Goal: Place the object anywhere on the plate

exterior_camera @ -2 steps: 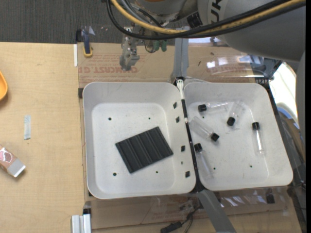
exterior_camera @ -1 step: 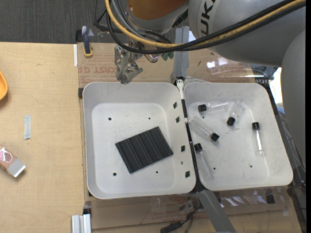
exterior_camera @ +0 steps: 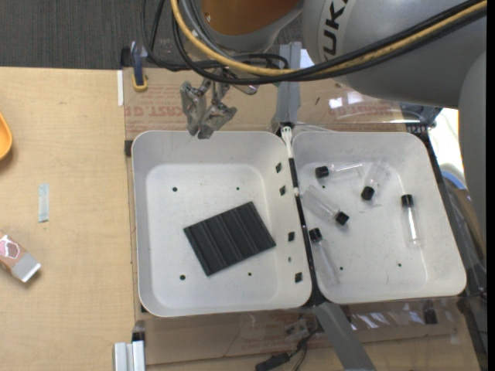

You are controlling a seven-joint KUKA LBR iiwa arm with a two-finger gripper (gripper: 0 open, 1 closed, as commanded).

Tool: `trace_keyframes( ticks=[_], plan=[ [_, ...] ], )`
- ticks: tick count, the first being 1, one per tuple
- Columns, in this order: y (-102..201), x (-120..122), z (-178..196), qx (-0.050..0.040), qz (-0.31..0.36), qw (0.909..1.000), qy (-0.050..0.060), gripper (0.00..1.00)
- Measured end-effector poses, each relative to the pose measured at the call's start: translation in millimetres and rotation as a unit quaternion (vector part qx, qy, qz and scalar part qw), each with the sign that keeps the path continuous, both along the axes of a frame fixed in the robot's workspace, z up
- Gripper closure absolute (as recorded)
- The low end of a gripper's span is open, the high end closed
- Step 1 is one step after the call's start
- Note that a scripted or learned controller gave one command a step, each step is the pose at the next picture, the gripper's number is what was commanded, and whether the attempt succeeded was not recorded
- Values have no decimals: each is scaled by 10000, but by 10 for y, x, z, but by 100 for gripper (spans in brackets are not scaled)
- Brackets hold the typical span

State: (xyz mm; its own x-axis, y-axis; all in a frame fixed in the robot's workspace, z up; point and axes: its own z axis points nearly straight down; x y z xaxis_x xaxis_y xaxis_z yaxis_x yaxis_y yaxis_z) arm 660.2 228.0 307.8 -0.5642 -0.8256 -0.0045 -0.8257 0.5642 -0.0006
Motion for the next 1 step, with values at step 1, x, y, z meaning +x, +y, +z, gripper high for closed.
trace_keyframes(
  ticks=[1],
  plan=[
    [-69,-177,822,0,1975,9803,-10,100]
  ],
)
